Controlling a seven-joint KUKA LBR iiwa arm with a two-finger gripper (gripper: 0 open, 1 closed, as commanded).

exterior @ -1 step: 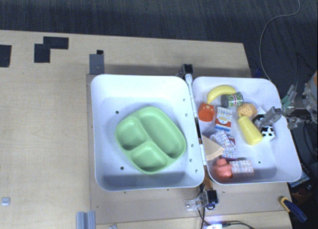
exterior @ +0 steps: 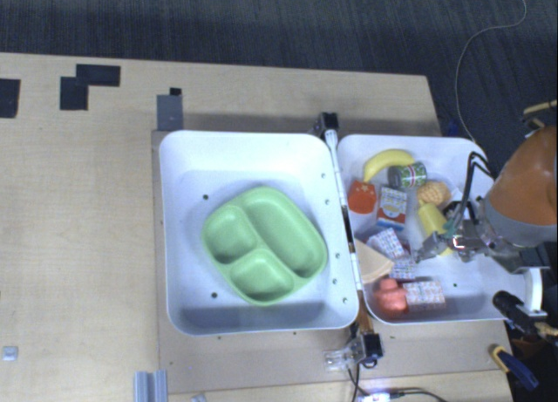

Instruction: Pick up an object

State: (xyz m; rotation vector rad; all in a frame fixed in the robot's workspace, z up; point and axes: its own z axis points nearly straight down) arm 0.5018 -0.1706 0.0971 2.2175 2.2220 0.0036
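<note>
Crowding the right bin, banana, can, tomato, gripper low among them, finger state unclear.

I have one fixed camera, mounted above the tabletop and looking down at a slant, far enough back to take in both white bins whole. The arm comes in from the right edge, and its end effector sits low over the right bin. Beyond the end effector, toward frame left, lies the left bin. Dark carpet runs across the top, behind the far tabletop edge.
</note>
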